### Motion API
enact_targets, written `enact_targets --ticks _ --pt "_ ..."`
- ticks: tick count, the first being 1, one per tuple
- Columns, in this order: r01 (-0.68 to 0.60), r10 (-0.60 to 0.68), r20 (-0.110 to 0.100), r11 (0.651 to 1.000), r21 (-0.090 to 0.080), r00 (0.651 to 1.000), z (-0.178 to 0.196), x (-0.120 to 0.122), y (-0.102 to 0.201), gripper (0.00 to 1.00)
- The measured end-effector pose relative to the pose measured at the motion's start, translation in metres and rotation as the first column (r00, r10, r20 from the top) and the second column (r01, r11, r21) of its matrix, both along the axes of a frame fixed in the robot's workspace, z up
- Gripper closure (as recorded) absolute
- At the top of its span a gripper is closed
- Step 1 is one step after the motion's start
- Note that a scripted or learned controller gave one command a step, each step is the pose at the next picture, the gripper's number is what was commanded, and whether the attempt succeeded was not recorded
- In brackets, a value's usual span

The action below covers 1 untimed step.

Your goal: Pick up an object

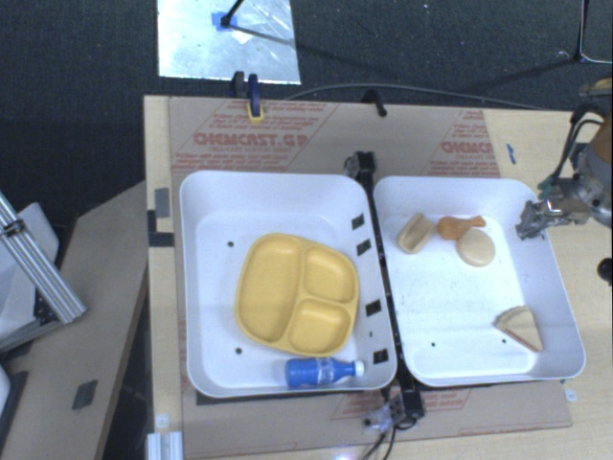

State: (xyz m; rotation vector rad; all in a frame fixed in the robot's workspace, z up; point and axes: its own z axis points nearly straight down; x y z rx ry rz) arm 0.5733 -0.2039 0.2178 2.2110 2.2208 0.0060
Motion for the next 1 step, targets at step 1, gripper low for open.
enact_targets --ticks 1 --pt "0.0 0.0 -0.002 1.0 0.001 1.0 0.0418 0.0016 -0.0004 1.0"
